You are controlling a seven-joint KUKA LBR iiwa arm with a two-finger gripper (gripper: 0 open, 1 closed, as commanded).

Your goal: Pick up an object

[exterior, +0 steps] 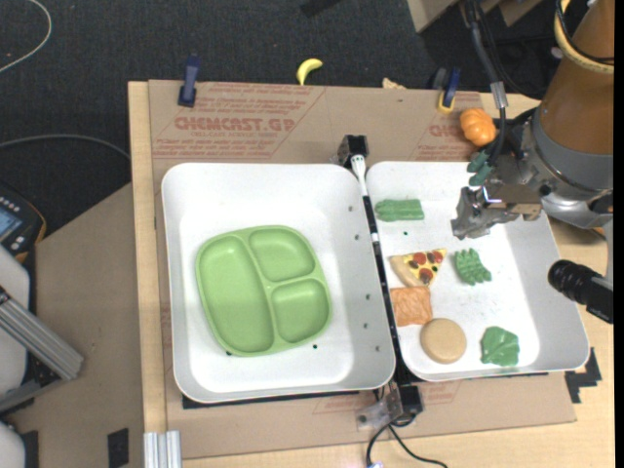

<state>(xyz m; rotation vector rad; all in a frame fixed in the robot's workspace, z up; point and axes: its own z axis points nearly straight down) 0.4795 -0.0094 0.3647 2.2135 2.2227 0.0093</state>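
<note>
The right bin (546,261) holds several toy foods: a green rectangular piece (399,210), a pizza slice (419,266), a small green ridged piece (472,266), a salmon-coloured square (410,306), a round tan biscuit (444,340) and a green leafy piece (500,346). My gripper (475,220) hangs over the upper middle of this bin, just above and right of the ridged green piece and to the right of the rectangular one. I see nothing held in it.
The left bin (185,203) contains a green divided tray (263,288). A small orange toy (478,126) and a yellow banana toy (309,68) lie outside the bins at the back. Blue clamps (188,82) hold the board. A black cylinder (583,287) juts in at the right.
</note>
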